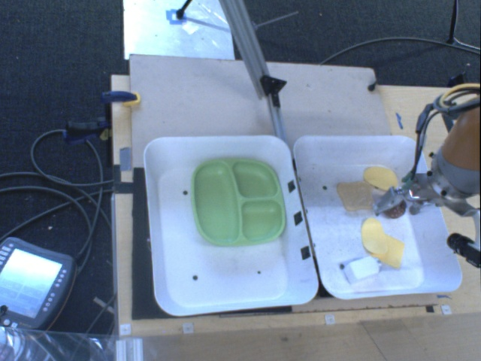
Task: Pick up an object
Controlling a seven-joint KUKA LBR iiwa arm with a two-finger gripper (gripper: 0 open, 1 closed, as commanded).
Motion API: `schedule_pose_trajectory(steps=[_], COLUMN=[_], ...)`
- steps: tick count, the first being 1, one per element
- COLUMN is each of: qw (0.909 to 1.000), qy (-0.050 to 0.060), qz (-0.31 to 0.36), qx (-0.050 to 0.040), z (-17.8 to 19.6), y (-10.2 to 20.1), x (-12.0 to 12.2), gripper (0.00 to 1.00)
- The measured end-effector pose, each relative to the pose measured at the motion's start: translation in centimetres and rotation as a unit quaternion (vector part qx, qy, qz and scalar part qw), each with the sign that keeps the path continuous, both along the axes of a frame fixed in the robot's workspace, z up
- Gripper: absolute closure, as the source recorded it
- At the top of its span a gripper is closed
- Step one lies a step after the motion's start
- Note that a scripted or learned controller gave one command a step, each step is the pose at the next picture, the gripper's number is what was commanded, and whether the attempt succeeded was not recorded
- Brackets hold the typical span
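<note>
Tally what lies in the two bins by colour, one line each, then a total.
Green: 1, the divided plate
Yellow: 2, a round piece and a longer piece
Tan: 1, a flat square
White: 1, a small block
Brown: 1, a small item at the gripper
Total: 6

We find two bins side by side on the bench (225, 96): the left bin (173, 277) holds a divided tray (239, 201) near its middle. In the right bin (331, 269), a flat square piece (355, 195) lies toward the rear with a round chip (380, 177) just right of it, a curved piece (381, 241) lies nearer the front, and a small block (362, 268) lies front-left of that. The gripper (394, 204) sits between the round chip and the curved piece, with the arm (458, 156) entering from the right.
</note>
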State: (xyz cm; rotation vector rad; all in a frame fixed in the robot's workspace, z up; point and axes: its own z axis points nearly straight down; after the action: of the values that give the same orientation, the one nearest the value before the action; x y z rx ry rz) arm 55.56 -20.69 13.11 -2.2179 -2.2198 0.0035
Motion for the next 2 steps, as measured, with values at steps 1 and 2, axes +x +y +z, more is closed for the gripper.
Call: schedule_pose_trajectory(steps=[1,2], qw=[1.0000,1.0000], qy=[-0.001,-0.004], qz=[0.000,0.000], qx=[0.0000,-0.0012], z=[-4.3,-2.9], y=[0.0,0.0], x=[0.0,0.2], gripper=[0.00,1.00])
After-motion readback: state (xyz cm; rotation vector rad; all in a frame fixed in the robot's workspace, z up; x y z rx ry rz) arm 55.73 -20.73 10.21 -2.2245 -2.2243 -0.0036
